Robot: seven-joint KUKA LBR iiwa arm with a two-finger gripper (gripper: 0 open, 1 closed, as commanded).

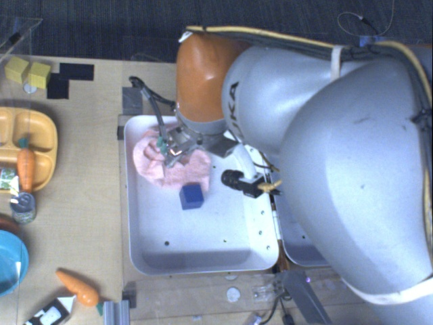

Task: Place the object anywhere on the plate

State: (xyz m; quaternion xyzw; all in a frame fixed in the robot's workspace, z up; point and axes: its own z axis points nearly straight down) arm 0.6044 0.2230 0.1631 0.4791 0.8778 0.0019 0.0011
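The blue cube (192, 196) sat in the left bin (203, 249), touching the near edge of the pink plate (154, 160), which lay crumpled-looking in the bin's far left part. The pincer (172, 147) hung over the plate's middle, just beyond the cube and apart from it; I could not tell whether it stood apart or together, the wrist hid too much. Above it rose the orange band (203, 73) and the big grey arm (338, 147), which covered most of the right bin (301, 252). Out on the worktop (81, 235) to the left lay a yellow tray (37, 131) with a carrot (26, 169) on it, a small can (22, 207) beside it, a blue bowl (10, 263) nearer, and a second carrot (80, 288) at the near edge. Two yellow blocks (28, 73) sat at the far left.
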